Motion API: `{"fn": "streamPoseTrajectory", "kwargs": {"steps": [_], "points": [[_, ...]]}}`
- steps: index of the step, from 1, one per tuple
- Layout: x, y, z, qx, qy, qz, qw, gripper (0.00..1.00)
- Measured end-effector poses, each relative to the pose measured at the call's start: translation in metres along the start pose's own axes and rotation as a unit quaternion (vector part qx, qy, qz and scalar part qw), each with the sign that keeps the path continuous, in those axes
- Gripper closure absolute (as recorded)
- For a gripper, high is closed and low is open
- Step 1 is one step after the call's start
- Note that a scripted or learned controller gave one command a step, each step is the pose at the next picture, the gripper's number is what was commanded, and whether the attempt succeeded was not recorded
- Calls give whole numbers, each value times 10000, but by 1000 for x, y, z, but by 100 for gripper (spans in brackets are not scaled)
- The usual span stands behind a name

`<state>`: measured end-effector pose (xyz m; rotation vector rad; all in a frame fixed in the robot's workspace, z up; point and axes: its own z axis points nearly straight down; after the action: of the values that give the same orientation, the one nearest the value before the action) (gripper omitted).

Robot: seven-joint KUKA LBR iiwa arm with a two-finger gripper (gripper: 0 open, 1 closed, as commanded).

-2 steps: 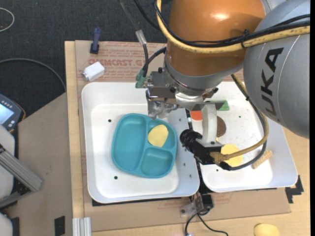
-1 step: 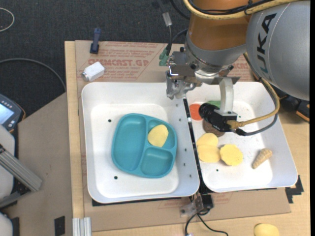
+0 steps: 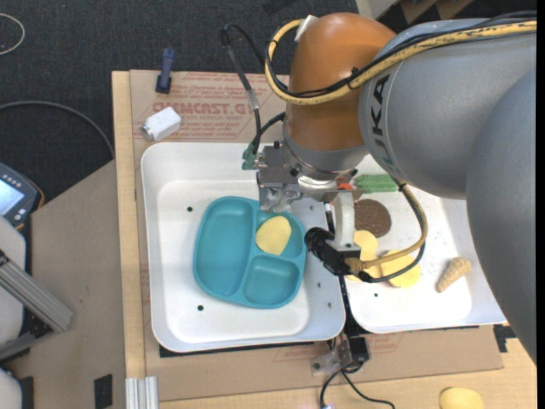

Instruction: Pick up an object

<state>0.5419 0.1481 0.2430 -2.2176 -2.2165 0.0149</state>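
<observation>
The big grey arm with its orange band (image 3: 341, 58) fills the upper right, nearest the lens, and reaches down over the seam between the two shallow white bins. Its gripper (image 3: 274, 196) hangs over the upper right part of a turquoise plastic divided plate (image 3: 230, 250), just above a pale yellow, rounded flat piece (image 3: 273, 235) that lies in the plate's upper right compartment. The wrist hides the fingers from above, so I cannot tell whether they are spread or closed, and nothing is seen between them.

The plate lies flat in the left bin (image 3: 166, 228), toward its right side.

In the right bin (image 3: 426, 313) a dark brown round disc (image 3: 375, 217) lies near the top left, with a green bar (image 3: 379, 183) just above it, partly under the arm. Below the disc lie yellow pieces (image 3: 396, 271), crossed by a black and yellow cable. A tan ridged cone-shaped thing (image 3: 453, 273) lies further right.

Beyond the left bin, on the brown cardboard, a small white block (image 3: 162, 124) and a blue clip (image 3: 165, 70) lie near the far edge.
</observation>
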Motion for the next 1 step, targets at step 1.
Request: {"fn": "streamPoseTrajectory", "kwargs": {"steps": [1], "points": [[-6, -65, -63, -62, 24, -11, 10000, 100]]}}
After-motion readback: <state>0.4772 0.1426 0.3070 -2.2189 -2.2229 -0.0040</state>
